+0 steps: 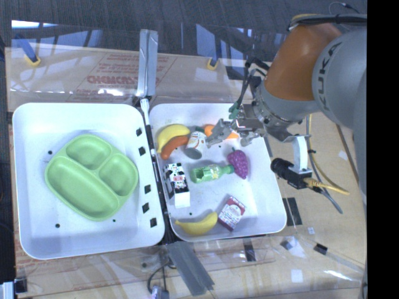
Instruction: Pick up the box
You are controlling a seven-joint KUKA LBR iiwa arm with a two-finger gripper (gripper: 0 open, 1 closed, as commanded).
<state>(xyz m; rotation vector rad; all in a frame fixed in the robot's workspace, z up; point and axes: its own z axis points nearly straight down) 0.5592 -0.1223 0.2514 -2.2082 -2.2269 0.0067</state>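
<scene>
On the worktop two white bins sit side by side. The left bin holds a green divided plate. The right bin holds the red box near its front edge, just right of a banana. The pincer hovers at the bin's far side; whether it is clenched I cannot tell.

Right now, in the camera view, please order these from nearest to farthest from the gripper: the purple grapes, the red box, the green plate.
Measured from the gripper:
1. Purple grapes, just below it in the right bin.
2. Red box, near the right bin's lower edge, beside the lower banana.
3. Green plate, in the left bin.
</scene>
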